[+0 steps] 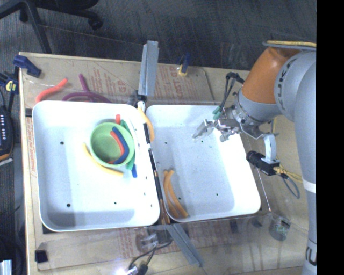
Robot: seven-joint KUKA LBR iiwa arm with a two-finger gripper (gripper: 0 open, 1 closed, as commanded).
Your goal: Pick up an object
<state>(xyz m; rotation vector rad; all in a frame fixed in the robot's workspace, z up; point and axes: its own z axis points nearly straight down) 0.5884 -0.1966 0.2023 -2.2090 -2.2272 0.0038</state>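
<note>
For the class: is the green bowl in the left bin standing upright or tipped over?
Upright. The green bowl shows its open mouth to the overhead camera, with red and blue pieces lying inside it, in the left bin.

You are looking down at a pale wooden surface [226,88] printed with faint red lettering, its far edge meeting a dark grey floor [161,21]. At the far left, the black legs of a wheeled chair base [59,13] stand on that floor. A grey metal bar [148,67] rises from the surface's far middle, with a small blue-and-yellow clamp [184,64] just to its right. Another blue clamp [26,65] grips the far-left corner. Black equipment [4,129] lines the left edge. Light falls evenly, throwing soft shadows along the near edge.
</note>
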